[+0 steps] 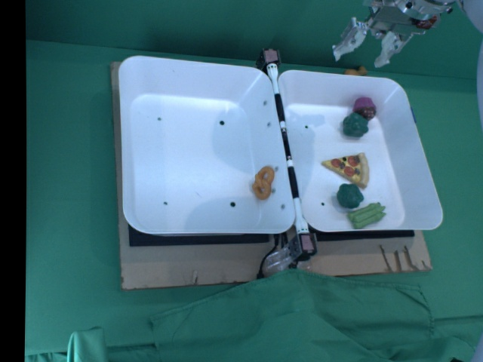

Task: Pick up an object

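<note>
Two shallow white bins sit side by side on a sheet of cardboard (151, 274) over green cloth, split by a black-and-white striped divider rod (285, 142) that runs from far to near. The left bin (189, 104) holds one thing, an orange pretzel (263, 182) near its right wall, its long axis running roughly far to near. The right bin (411, 179) holds five things (all small toy foods): one pizza slice (349, 167) at the middle, its tip pointing left and its crust to the right; one bundle of green asparagus (366, 215) at the near side, lying left to right with a slight tilt; two dark green broccoli pieces, one (355, 124) toward the far side and one (349, 195) just beside the asparagus; and one purple-topped piece (364, 106) touching the far broccoli. The gripper (370, 47) hangs above the far edge of the right bin, fingers spread apart with nothing between them. A small orange object (356, 71) lies on the cloth just beyond the bin's far rim.
</note>
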Controlling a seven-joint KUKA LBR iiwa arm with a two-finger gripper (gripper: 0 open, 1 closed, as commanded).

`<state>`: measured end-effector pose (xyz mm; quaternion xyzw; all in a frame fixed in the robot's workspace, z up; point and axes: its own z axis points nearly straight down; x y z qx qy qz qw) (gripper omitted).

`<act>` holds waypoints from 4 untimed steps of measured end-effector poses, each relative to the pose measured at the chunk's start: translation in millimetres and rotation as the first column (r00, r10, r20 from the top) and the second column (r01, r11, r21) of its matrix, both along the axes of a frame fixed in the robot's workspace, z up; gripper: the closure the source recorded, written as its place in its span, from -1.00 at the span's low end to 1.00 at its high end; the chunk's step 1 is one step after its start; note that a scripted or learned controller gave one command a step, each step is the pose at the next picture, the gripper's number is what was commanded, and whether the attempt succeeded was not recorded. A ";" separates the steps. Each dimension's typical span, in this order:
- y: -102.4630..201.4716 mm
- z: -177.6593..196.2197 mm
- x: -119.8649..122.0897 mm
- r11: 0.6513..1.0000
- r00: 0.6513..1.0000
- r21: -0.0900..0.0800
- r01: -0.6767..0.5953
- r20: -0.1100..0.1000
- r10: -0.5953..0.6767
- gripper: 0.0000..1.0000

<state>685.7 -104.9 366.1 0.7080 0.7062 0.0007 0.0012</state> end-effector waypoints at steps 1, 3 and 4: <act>-13.1 -81.5 -62.3 1.000 1.000 0.000 0.004 -0.010 -0.004 -1.00; -19.7 -37.8 -92.7 1.000 1.000 -0.001 0.001 0.003 -0.001 -1.00; -20.7 -24.4 -91.7 1.000 1.000 -0.003 0.003 0.011 -0.003 1.00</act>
